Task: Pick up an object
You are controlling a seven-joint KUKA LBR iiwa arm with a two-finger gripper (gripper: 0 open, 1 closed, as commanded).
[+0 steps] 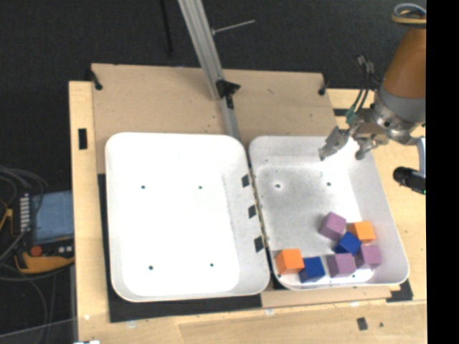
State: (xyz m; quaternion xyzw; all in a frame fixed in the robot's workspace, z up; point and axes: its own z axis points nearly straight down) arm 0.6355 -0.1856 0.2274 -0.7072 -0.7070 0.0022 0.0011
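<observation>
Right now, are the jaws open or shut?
Open. The gripper hangs above the right bin's far corner with its two fingers spread apart, a gap between them and nothing in it.

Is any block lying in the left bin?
No: all the blocks are clustered at the near end of the right bin, none in the left bin.

left bin: lying bare, open everywhere
right bin: upper half staying free
blocks: crowding lower right corner
pole: slanting across upper centre
</observation>
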